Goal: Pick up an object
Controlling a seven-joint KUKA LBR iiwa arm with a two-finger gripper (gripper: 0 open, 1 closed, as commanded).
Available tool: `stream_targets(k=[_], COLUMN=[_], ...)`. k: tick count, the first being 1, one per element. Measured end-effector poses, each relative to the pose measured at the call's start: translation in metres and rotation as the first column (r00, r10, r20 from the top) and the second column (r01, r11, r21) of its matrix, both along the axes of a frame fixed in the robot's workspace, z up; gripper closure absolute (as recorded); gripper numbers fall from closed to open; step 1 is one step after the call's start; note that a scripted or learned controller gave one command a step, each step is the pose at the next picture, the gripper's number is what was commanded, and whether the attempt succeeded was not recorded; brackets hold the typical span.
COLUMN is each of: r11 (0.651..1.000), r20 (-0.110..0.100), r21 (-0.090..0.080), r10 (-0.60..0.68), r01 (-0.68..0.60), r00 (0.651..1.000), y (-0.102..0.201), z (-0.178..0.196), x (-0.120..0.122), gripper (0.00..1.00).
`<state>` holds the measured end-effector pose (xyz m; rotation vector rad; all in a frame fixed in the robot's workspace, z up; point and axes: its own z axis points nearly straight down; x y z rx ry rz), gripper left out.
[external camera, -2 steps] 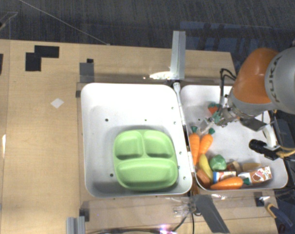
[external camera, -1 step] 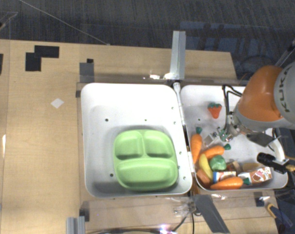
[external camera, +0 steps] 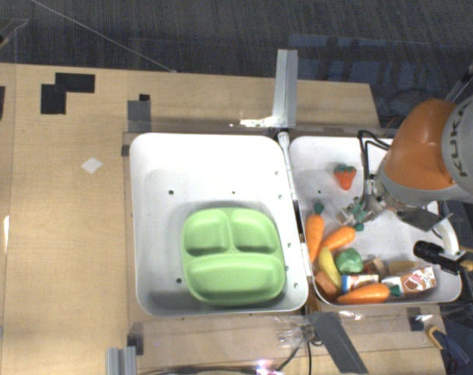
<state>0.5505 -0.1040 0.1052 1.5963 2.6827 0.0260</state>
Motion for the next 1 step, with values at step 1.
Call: stream_targets(k=[1], r11=[0.99], r20=[-0.018], r21=[-0.003], r10=[-0.142], r01=[0.142], r00=[0.99], y=[0.03], z=[0.1163], x=[0.0174], gripper=[1.0])
